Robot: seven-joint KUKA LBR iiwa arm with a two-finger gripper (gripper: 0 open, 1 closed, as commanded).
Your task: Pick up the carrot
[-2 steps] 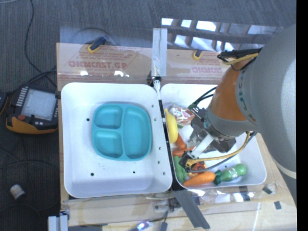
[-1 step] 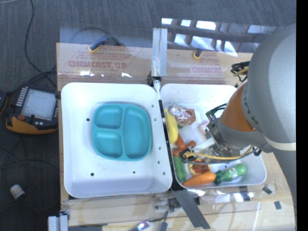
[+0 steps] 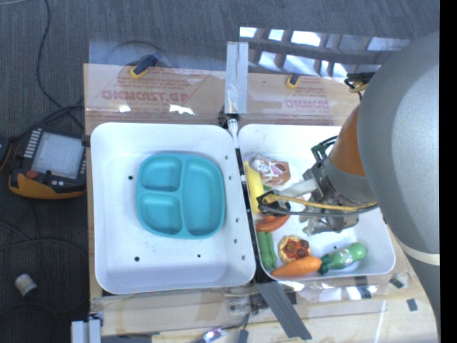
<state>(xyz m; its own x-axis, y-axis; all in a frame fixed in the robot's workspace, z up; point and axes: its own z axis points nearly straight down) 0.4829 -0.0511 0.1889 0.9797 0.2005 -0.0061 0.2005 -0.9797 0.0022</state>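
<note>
In the right bin (image 3: pixel 385 252) we see the carrot (image 3: pixel 296 267) by the front wall; pincer (image 3: pixel 314 216) above it, grip state unclear to us.

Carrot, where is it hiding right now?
The carrot lies at the near edge of the right bin, just below the little pizza and left of the green bottle.

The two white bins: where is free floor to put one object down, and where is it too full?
Free: the left bin, its bare floor all around the teal divided plate, widest along the near wall. Crowded: the right bin, where the carrot, green bottle and other toy foods lie under the gripper.
</note>
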